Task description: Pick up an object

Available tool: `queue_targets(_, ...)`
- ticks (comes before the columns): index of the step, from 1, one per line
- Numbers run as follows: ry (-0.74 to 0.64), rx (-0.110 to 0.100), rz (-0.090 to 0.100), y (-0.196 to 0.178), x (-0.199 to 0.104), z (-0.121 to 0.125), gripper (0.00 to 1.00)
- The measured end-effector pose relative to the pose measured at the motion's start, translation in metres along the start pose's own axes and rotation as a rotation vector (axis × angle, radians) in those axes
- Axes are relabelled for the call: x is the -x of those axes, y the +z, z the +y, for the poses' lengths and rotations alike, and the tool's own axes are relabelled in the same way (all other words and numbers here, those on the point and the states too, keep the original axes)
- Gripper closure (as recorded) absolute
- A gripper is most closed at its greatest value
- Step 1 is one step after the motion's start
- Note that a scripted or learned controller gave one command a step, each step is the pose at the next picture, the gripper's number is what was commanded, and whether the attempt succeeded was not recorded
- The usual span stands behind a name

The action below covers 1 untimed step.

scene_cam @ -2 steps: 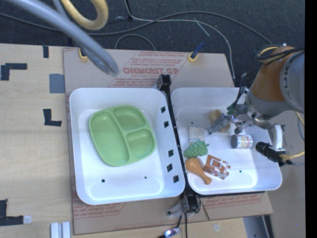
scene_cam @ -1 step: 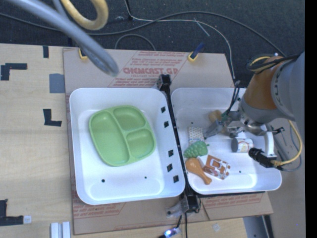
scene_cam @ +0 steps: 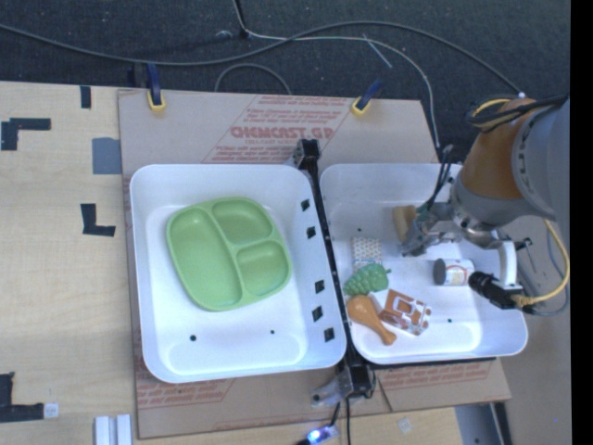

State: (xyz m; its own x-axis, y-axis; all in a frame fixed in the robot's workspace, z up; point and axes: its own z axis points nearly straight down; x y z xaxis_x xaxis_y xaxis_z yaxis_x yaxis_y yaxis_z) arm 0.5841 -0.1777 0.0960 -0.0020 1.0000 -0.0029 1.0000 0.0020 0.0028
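Clutter is my main worry: the pieces sit close together in the right bin (scene_cam: 500, 341), so a descent that lands a little off could nudge one thing into its neighbour instead of trapping it. My gripper (scene_cam: 415, 241) hangs low over that bin, and I cannot tell how my tips are set, since they blur into dark wrist hardware. A tan block (scene_cam: 404, 219) lies just beside them, on the far side, partly covered by my own wrist. I judge it the nearest candidate, though coming down on its edge would tip or shove it. Just beside my tips toward the left bin lies a small patterned square (scene_cam: 367, 249); nearer the bench front are a green leafy piece (scene_cam: 367, 279), an orange drumstick (scene_cam: 371, 317) and a brown-and-white packet (scene_cam: 407, 311). A small white jar (scene_cam: 453, 272) lies under my arm. The green divided plate (scene_cam: 228, 252) lies well apart, in the left bin (scene_cam: 157, 341).
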Motion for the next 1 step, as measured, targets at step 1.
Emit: queue_targets(1,0.000,0.001,0.003,-0.0611,-0.0064,0.0041,1.00)
